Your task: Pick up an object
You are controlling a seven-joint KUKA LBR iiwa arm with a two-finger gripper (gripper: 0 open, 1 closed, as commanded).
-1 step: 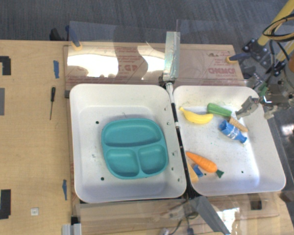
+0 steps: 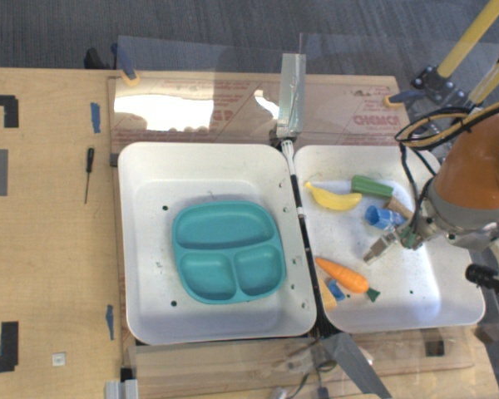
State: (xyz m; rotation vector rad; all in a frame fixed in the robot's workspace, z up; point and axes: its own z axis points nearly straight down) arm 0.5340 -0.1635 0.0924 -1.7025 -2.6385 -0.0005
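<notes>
The hand (image 2: 382,248) hangs open and holding nothing over the right bin (image 2: 449,302), just below a small blue object (image 2: 383,217). A yellow banana (image 2: 333,197) and green block (image 2: 372,186) lie above-left of the hand, an orange carrot (image 2: 343,275) below-left. The left bin (image 2: 141,223) holds a teal divided plate (image 2: 228,251). Both bins sit on a wooden bench (image 2: 41,248); printing on the clear back panel (image 2: 341,106) is unreadable.

One fixed camera looks down at a slant, seemingly from the front, on both bins (image 2: 141,248).
</notes>
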